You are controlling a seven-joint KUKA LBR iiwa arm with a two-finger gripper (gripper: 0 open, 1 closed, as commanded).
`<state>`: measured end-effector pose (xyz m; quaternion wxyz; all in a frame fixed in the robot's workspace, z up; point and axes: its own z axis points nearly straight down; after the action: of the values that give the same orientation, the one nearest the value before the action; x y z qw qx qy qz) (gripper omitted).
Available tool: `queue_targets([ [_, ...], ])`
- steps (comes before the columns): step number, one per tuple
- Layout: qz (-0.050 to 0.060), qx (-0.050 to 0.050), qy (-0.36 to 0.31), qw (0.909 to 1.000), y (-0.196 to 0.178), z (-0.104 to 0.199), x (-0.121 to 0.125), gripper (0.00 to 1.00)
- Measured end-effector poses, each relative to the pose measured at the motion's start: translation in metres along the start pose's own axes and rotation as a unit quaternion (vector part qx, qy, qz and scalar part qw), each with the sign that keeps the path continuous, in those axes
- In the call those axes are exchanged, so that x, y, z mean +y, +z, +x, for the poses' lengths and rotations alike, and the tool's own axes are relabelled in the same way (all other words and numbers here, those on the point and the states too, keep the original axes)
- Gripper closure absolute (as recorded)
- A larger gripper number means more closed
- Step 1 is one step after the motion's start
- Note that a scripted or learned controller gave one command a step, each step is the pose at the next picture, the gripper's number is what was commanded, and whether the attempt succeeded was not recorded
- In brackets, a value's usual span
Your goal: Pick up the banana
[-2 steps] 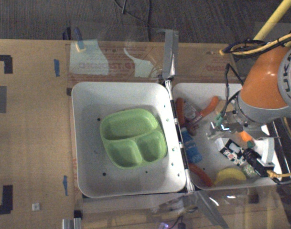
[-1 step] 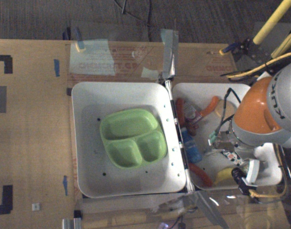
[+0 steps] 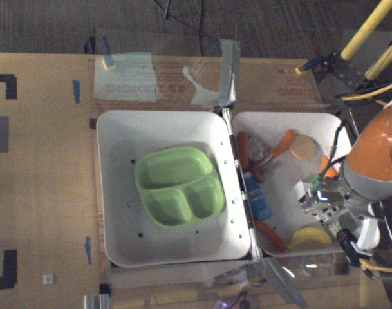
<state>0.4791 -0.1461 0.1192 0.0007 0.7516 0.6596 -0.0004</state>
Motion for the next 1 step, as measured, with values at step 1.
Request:
queue_targets([
  [1,0.0,0.0,0.059,0.9983,-0.0768,0.0576,0.1025,1.0],
])
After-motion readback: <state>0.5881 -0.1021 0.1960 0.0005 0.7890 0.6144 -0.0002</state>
